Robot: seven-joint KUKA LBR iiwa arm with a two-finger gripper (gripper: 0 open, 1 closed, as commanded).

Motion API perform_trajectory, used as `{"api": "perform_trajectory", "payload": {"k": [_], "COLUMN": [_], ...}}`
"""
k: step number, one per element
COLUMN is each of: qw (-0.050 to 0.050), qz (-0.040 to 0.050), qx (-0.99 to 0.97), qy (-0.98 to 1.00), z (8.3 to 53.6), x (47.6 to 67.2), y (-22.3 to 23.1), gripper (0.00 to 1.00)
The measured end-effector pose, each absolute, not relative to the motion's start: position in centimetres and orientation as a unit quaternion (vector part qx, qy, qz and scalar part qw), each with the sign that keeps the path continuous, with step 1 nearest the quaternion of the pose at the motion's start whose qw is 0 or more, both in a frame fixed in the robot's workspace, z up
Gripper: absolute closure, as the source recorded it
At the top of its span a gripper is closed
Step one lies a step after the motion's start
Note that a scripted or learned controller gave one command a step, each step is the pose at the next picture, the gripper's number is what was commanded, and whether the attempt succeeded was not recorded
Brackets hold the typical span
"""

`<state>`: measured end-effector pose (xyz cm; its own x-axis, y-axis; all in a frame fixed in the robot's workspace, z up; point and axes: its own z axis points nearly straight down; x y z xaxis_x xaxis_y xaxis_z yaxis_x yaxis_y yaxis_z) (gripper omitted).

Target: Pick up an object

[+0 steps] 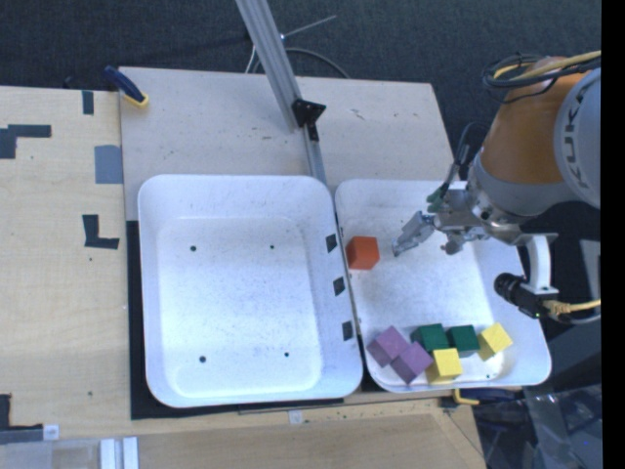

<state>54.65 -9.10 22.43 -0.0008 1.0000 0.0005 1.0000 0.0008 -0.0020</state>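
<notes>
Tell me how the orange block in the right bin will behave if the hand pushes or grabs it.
The orange block looks like a small rigid cube, so it would probably slide rather than roll. It sits alone near the right bin's left wall, so a push from the hand may pin it there. Its flat faces probably suit a pinch.

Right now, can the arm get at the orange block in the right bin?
Probably yes. The orange block sits alone near the right bin's left wall, apart from the cluster of blocks at the near end. The tool hangs just to its right with bare floor between them.
</notes>
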Motion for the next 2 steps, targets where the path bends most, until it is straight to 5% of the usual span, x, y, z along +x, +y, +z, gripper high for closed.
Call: {"api": "perform_trajectory", "payload": {"k": [1,2], "qw": [0.004,-0.004], "qz": [0.0028,-0.0013], "qx": [-0.708,-0.708], "qy": [-0.707,-0.706], "z": [18.6,29.7], "x": [48.8,48.3], "y": [-8.9,-13.8], "gripper": [0.0,0.0]}}
